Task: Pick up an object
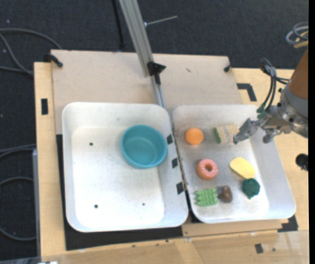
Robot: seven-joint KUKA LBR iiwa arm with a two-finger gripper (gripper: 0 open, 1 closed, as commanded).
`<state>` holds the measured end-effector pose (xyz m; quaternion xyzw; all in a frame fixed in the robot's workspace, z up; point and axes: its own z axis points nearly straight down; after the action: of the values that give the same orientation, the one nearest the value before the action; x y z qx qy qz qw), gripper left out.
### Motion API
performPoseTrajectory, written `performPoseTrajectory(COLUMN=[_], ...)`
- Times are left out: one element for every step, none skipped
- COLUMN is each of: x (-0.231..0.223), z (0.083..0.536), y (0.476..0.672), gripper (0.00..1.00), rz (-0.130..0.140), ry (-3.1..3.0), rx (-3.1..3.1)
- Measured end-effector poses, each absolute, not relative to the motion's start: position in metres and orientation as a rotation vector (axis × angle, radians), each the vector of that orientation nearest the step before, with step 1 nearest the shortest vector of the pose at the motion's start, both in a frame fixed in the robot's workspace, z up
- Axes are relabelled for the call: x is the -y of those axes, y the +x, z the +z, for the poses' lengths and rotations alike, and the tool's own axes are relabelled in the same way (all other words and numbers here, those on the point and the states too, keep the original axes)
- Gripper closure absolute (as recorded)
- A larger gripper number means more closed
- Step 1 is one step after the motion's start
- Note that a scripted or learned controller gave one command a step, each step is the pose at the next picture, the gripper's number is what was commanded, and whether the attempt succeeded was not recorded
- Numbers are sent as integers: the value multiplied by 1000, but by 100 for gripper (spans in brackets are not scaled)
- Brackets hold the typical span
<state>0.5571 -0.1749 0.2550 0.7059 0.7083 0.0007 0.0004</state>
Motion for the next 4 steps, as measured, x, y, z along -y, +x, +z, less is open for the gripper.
performPoseTrajectory(x=[175,172,169,171], z=[255,193,146,106], y=[557,560,552,557], gripper=[0,0,0,0], rz=[3,-7,-7,11], ry=[2218,2224,2224,2216], rx=[-2224,-2222,-2222,-2211])
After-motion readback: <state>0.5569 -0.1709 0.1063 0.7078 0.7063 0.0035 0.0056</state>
